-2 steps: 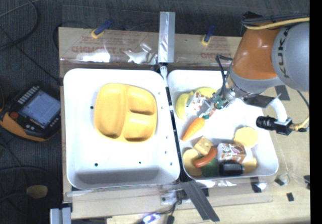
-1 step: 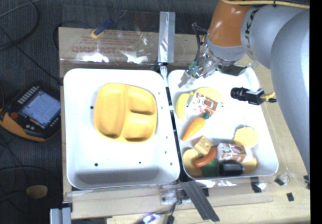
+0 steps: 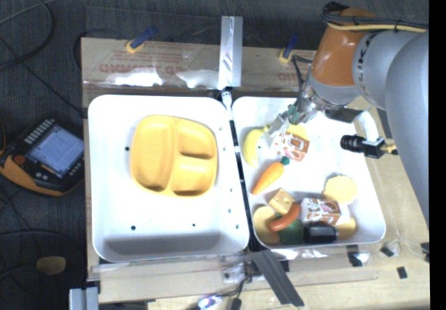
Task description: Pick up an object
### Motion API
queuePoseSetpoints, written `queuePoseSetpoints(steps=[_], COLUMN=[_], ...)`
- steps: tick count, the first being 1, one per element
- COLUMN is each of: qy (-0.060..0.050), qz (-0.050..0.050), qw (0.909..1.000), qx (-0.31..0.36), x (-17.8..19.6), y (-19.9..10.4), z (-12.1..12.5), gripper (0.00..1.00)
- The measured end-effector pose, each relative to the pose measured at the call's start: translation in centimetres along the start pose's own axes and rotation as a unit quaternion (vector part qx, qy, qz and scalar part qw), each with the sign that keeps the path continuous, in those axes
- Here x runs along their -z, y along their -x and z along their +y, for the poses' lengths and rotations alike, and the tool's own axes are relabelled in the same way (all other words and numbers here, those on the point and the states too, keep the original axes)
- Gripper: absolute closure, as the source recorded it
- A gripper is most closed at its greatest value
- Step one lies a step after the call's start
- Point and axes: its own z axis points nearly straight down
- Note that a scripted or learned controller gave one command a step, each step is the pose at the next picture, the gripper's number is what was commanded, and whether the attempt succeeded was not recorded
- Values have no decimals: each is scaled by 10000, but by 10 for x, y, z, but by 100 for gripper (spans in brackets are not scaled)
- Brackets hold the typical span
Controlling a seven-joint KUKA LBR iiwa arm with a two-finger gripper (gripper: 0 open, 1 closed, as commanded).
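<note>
Pincer (image 3: 284, 122) sits low in the right bin (image 3: 362, 120), tip just beside the small carton (image 3: 293, 145) and near the yellow lemon-like piece (image 3: 252, 144); jaw state — can't tell. Toy carrot (image 3: 269, 175) lies below it. Yellow divided tray (image 3: 173, 154) in the left bin (image 3: 111, 218).

Left bin (image 3: 104, 232): a yellow divided tray (image 3: 173, 154) is occupying its centre, leaving an open margin of white floor along all four walls. Right bin (image 3: 369, 204): the arm (image 3: 362, 58) is crossing the upper right corner, its end effector (image 3: 291, 118) hanging above a small carton (image 3: 293, 145) beside a toy carrot (image 3: 268, 176). Objects are crowding the near wall, touching one another. Bare floor is lying open along the right side, around a pale disc (image 3: 340, 188).
</note>
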Motion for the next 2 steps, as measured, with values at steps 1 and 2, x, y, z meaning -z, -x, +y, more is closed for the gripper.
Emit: queuePoseSetpoints(steps=[1,2], qy=[104,-78], qz=[-127,43], qw=[9981,9927], qx=[591,-1203], x=[-7,59], y=[30,-19], z=[-63,-15], gripper=[100,100])
